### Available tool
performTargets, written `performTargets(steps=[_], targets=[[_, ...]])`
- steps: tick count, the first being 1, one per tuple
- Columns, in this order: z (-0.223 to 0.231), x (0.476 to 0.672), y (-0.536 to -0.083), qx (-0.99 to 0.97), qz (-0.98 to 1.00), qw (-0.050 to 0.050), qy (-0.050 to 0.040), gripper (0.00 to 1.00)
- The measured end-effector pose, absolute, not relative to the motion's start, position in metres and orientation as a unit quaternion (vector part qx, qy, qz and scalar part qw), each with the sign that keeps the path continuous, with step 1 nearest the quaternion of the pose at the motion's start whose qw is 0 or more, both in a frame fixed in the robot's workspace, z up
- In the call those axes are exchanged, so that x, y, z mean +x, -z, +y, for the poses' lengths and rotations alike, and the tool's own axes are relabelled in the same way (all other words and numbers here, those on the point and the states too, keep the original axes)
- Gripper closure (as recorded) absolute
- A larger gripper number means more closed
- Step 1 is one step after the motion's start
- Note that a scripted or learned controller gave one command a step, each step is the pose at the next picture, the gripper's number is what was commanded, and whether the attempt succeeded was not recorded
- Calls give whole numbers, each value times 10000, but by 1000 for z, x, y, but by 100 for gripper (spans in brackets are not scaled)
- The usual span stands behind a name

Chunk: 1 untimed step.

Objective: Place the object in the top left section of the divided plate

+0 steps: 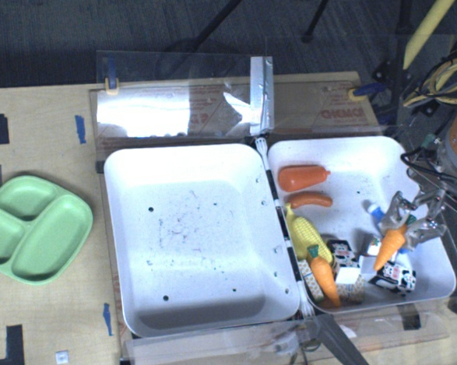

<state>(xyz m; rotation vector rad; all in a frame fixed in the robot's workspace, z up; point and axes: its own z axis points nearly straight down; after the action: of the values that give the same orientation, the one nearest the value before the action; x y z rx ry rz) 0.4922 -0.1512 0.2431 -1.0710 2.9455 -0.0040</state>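
Metal two-finger gripper (407,224), over right white bin (382,153), has jaws closed on small orange toy carrot (390,244); we see it pinched at upper end. Carrot's long axis steep, narrow tip pointing down-left. We count 2 carrots: second orange one (322,277) lies beside yellow corn cob (305,235). 2 sausages (302,176). Left white bin (193,235) adjoins. Green divided plate (35,228) on wooden bench (28,114), far left.

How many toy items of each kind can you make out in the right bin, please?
Carrots: 2
Sausages: 2
Corn cob: 1
Black-and-white cow figure: 1
Small mixed pieces, too cluttered to identify: at least 2
Total: at least 8
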Motion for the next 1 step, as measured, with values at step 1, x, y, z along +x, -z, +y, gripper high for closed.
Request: performTargets(steps=[1], targets=[[-165, 494, -124, -3366, 9416, 104, 57, 100]])
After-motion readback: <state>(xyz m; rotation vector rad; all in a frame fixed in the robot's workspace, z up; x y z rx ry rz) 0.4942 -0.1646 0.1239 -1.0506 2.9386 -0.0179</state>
